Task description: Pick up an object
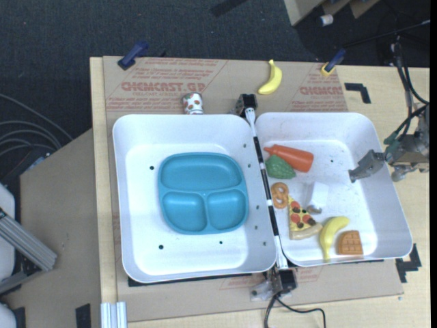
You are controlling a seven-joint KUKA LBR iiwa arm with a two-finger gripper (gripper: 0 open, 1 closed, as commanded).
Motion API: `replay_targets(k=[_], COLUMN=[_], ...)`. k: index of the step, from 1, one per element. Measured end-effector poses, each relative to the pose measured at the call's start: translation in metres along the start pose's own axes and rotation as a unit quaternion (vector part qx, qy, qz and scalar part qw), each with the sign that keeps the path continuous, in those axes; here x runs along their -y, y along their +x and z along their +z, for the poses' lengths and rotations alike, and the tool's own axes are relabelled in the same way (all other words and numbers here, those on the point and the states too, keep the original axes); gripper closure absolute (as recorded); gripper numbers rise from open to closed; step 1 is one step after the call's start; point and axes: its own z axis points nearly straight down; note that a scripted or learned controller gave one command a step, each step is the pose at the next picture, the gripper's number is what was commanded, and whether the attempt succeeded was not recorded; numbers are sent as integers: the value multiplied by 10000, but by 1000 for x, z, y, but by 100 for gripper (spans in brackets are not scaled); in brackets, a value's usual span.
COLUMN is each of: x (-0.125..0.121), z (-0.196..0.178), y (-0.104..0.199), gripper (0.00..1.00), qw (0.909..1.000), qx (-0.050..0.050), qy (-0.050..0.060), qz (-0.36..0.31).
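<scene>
The right white bin (382, 203) holds several toy foods. An orange carrot (292, 156) lies at its upper left, touching a green leafy piece (279, 168). Below them are a pretzel (280, 194), a pizza slice (301, 220), a yellow banana (332, 231) and a brown waffle (349, 242). My gripper (366, 165) comes in from the right edge and sits over the bin's right side. It is well to the right of the carrot, apart from all the food, with nothing seen in it.
The left white bin (136, 197) carries a blue divided plate (202, 191). On the bench behind the bins lie a second banana (271, 79) and a small spotted cup (193, 102). Blue clamps (132, 55) hold the board's back corners.
</scene>
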Motion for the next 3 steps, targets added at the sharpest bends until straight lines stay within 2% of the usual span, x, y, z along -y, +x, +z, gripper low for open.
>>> replay_targets(k=[1, 2, 3], x=[-54, -114, -113], z=[155, 187, 178], y=[-1, 36, 36], gripper=[0, 0, 100], qw=[10000, 10000, 10000], qx=[-3, 10, 7], qy=[10, -28, -21], qz=[1, -2, 2])
